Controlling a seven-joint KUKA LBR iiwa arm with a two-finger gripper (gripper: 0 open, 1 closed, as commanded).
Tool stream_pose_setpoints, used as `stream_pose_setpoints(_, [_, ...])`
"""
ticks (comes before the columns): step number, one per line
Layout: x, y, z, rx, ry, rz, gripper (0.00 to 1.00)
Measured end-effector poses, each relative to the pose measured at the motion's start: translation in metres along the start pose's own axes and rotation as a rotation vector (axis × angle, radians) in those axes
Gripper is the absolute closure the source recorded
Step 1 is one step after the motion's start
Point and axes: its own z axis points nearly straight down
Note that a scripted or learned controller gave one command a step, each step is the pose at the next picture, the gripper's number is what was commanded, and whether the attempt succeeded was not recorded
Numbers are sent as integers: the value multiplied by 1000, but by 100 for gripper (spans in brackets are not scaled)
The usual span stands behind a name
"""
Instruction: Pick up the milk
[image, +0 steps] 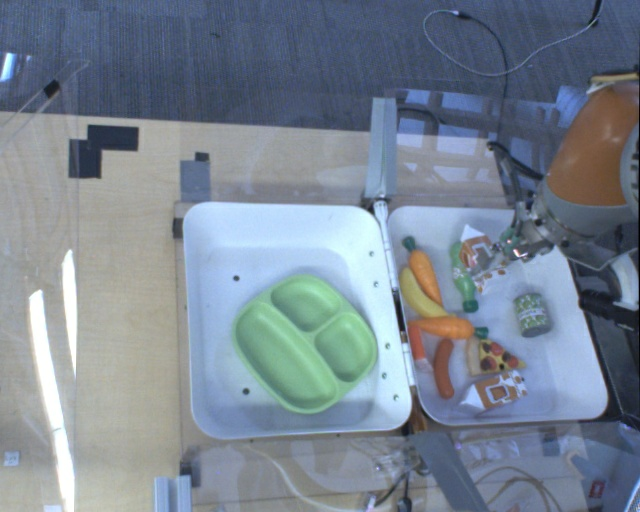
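Camera view, looking down at a slant: 2 shallow white bins sit side by side on the bench. The left bin (210, 300) contains 1 green divided plate (305, 342) with 3 compartments, lying slightly tilted toward the bin's lower middle.

The right bin (585, 385) contains the toy food items. The milk (473, 250), a small carton with orange and white panels, lies in the upper middle of this bin, just beside a green bottle (465, 282) on its lower left. A carrot (424, 272) and a banana (418, 294) lie along the bin's left wall. A 2nd carrot (448, 327) lies crosswise below them, with a red sausage (444, 369) beneath it. A pizza slice (492, 354) and a 2nd small carton (498, 390) occupy the lower middle. A green can (532, 314) stands apart on the right side.

The arm (595, 160) enters from the right, its orange band above the upper right bin corner. The gripper (512, 245) sits at the milk's right edge. Jaw state: cannot be determined at this resolution; whether the fingers contact the carton is also unclear.
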Motion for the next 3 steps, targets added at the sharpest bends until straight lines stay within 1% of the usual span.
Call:
stream_pose_setpoints(1, [19, 33, 87, 7, 2, 182, 100])
stream_pose_setpoints(2, [50, 98, 6, 24, 9, 175, 100])
stream_pose_setpoints(3, [38, 94, 6, 21, 8, 155, 100])
